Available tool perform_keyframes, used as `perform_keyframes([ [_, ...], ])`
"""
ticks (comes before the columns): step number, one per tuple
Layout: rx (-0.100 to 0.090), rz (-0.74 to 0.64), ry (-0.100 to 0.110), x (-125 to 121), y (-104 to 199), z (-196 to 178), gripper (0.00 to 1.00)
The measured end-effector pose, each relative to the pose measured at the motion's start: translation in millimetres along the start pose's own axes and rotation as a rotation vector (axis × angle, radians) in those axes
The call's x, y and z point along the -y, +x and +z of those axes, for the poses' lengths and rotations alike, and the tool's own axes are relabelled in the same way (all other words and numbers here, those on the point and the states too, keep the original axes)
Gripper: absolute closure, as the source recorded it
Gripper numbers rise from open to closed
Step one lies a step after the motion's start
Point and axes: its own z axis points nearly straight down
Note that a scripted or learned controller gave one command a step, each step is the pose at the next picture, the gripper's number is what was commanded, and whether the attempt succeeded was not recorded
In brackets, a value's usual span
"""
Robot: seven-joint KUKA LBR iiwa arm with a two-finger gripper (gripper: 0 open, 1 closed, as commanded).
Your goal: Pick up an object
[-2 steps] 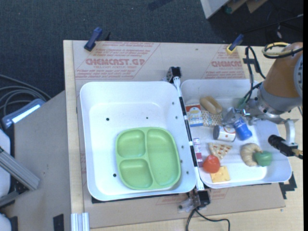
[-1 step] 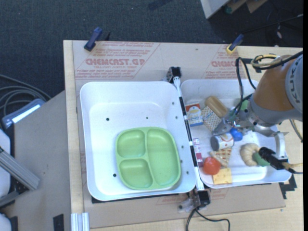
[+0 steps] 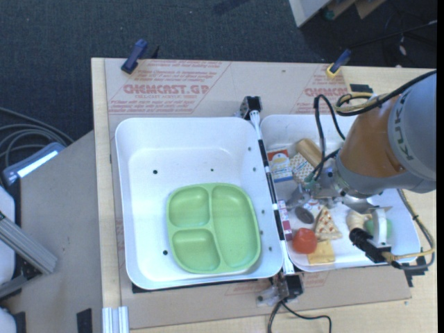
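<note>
While the jaws' point(image 3: 313, 191) state stays impossible to tell, pizza slice point(image 3: 325, 224) below, tip pointing up-left.

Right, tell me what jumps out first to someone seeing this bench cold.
The green divided tray lying alone in the left bin catches the eye first. Next, the grey arm with its orange band looms over the right bin, above a clutter of small items, including a red tomato-like piece near the front.

Left bin open; right bin crowded.
Bare floor is left around the green divided tray point(image 3: 211, 227) in the left bin point(image 3: 139, 144). The right bin point(image 3: 277, 125) is packed with small items and overhung by the arm point(image 3: 388, 144).
</note>
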Motion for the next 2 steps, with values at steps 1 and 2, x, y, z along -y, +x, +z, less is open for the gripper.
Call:
perform_keyframes([
  [1, 0.001, 0.002, -0.005, -1, -1, -11, 1.00],
  [2, -0.001, 0.000, -0.002, -20, 86, -100, 1.00],
])
